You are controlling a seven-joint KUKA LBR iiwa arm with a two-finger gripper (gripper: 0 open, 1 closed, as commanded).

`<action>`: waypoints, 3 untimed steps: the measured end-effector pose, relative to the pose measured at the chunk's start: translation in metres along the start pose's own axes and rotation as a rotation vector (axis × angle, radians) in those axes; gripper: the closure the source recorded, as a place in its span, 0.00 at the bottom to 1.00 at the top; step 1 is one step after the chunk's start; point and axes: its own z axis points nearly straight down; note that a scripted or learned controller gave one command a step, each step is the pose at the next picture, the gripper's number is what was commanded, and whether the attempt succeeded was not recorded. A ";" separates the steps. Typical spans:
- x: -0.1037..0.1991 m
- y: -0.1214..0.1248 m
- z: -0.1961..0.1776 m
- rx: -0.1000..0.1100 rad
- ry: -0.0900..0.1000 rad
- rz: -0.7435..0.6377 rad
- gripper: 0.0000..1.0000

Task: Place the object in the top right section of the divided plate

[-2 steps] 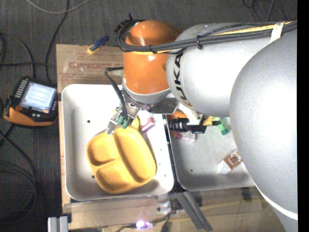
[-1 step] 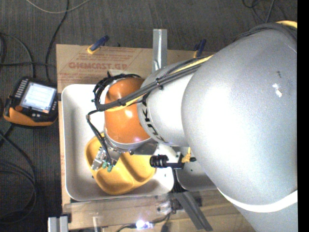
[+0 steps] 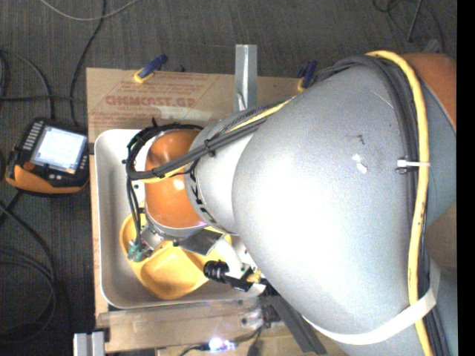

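Arm over left bin

The arm [image 3: 326,199] covers frame centre and right; the yellow divided plate [image 3: 167,273] lies lower left in the white bin [image 3: 107,221]. Claw state: cannot tell.

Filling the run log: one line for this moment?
arm: over left bin | plate: yellow, under wrist | gripper: hidden

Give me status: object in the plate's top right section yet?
Done: nothing confirmable. In hand: the arm has reached over the left bin, its orange band directly above the yellow divided plate. Left: the placement itself; the arm hides the tool, any object, and most plate sections.
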 end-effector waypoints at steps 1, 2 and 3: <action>-0.044 -0.037 -0.281 0.020 0.000 0.071 1.00; -0.004 -0.009 -0.145 0.020 0.010 -0.478 1.00; 0.004 -0.006 -0.011 0.019 0.009 -0.252 1.00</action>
